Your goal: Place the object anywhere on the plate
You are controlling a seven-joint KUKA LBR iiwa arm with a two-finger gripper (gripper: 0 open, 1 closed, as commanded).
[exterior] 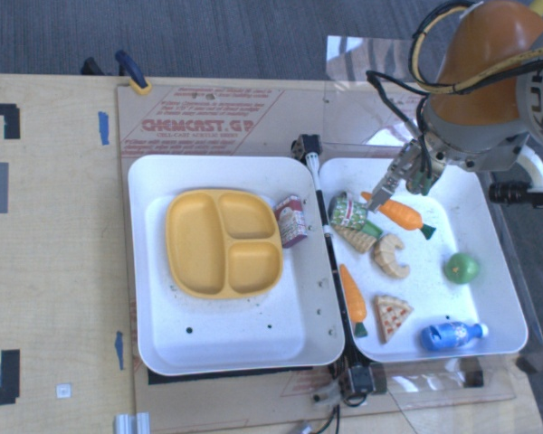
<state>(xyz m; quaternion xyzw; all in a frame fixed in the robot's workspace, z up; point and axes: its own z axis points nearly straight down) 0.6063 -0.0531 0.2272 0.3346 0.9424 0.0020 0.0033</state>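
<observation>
Cardboard point(199, 120) reads "CHEMCAST"; yellow plate point(223, 242) bare; hand point(378, 197) above carrot point(402, 214), grip state unclear.

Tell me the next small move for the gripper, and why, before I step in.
Probably a short descent to close on the carrot. The gripper hangs low over the right bin, its tip at that carrot's left end beside the green can, with nothing seen between its fingers. The yellow plate in the left bin bears nothing yet.
</observation>
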